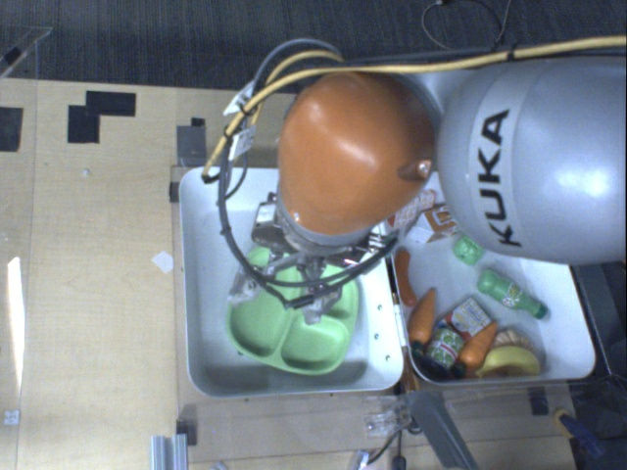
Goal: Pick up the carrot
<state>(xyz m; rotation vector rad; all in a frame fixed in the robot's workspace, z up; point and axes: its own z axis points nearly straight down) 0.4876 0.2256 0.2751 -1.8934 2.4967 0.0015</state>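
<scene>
Your arm [509, 155] is reaching in from three o'clock, its grey body and orange band [353, 150] covering most of the upper middle of the view. The gripper [312, 287] is hanging over the left bin [201, 262], directly above a green divided plate [294, 336] that is lying on the bin floor toward six o'clock. The wrist is hiding the fingers from above, so you cannot tell whether they are apart or together; nothing is showing between them as far as the angle allows. Black cables [230, 233] are looping down the gripper's nine o'clock side, and a yellow cable [470, 62] is running across the top of the arm.

The carrot [422, 316] is lying in the right bin [578, 346], close to the wall shared with the left bin, tilted with its thicker end toward twelve o'clock. It is well apart from the gripper, at roughly its four o'clock. A second orange piece [478, 344], possibly another carrot, is lying at the first one's four o'clock, touching a banana [509, 362] along the bin's six o'clock edge. Between the two orange pieces a small can [446, 346] is sitting. A green bottle [509, 294] is lying at the carrot's two o'clock, and a small carton [471, 313] is sitting just beside the can.
</scene>
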